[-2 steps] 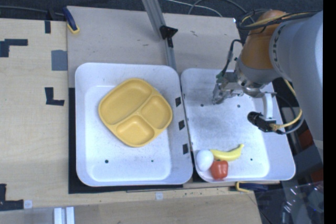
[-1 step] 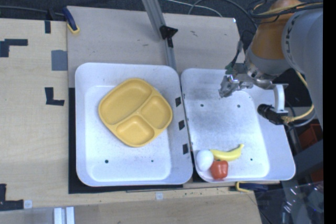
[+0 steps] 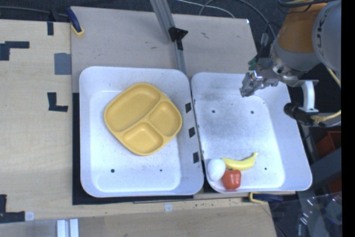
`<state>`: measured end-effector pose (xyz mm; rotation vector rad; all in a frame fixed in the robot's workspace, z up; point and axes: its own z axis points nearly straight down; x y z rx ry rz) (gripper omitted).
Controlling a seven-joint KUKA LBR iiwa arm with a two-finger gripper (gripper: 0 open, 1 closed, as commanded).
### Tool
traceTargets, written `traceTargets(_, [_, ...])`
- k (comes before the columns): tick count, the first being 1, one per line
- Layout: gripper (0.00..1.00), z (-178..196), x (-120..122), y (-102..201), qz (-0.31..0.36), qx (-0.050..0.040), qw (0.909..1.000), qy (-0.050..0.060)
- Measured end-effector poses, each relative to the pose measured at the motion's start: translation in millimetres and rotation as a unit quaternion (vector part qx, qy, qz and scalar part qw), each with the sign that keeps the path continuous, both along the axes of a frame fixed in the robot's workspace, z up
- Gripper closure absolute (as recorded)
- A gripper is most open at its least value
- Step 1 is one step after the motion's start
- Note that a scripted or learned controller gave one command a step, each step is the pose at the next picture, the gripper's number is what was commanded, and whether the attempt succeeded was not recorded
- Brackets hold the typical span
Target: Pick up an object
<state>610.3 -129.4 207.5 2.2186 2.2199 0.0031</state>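
A yellow banana (image 3: 242, 162), a white egg-shaped object (image 3: 216, 169) and a red pepper-like object (image 3: 232, 178) lie together at the front edge of the right bin (image 3: 244, 119). A yellow divided plate (image 3: 142, 118) rests in the left bin (image 3: 94, 136). My gripper (image 3: 249, 86) hangs over the far part of the right bin, well away from the three small objects, and nothing shows between its fingers.
A metal pole (image 3: 161, 3) slants down to the bins' far edge between them. Cables (image 3: 222, 5) run across the bench behind the right bin. The arm's grey and orange body (image 3: 305, 25) fills the right side.
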Motion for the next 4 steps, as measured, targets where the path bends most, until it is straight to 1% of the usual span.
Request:
traceTargets(1, [1.00, 19.6, 0.6, 0.5, 0.001, 0.0005, 1.0000, 0.001])
traceTargets(3, [1.00, 36.1, 24.2, 110.3, 0.004, 0.0017, 1.0000, 0.002])
traceTargets(4, [1.00, 24.9, 35.6, 170.5, 0.003, 0.0011, 1.0000, 0.003])
